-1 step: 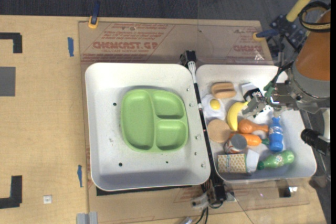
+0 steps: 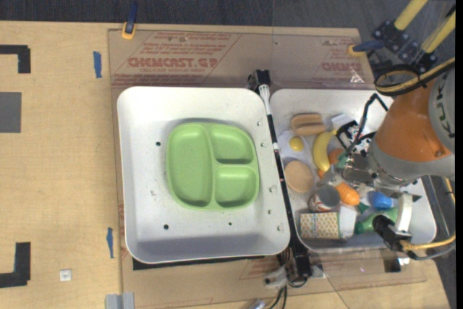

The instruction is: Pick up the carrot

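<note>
we see the pincer [image 2: 346, 181] low in the right white bin [image 2: 427, 224], just above the small orange carrot [image 2: 348, 194], whether it is spread we cannot tell

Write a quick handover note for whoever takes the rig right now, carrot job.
Gripper: low in the right bin, among the toys; whether it is open or shut can't be told.
Carrot: orange piece lying in the right bin just beside the gripper, near the banana.
Done: arm is over the pile.
Left: grasp and lift the carrot; no lift visible yet.
Left bin holds the green divided plate.

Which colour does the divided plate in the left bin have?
Light green; the divided plate shows clearly in the camera view.
</note>
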{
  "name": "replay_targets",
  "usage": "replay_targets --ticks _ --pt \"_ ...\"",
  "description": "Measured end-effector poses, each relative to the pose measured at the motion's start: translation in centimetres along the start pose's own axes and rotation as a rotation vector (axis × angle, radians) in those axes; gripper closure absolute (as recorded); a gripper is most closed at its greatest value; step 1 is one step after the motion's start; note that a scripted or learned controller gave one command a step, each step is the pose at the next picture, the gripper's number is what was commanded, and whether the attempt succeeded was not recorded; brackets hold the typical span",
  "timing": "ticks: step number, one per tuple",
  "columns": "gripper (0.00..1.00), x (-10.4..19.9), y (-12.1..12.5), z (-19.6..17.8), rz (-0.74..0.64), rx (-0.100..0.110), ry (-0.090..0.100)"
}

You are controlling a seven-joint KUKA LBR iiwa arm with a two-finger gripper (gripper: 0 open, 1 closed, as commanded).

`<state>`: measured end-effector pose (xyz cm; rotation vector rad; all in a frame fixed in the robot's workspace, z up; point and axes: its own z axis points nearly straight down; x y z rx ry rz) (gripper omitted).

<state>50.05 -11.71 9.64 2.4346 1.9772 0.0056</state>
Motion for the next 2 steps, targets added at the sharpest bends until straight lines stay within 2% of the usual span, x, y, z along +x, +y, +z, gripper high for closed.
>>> replay_targets --ticks 1,2 --pt "1.00 0.0 0.0 -0.8 0.004 0.000 0.000" --pt "1.00 9.9 -3.7 -8.9 -0.027 0.006 0.005"
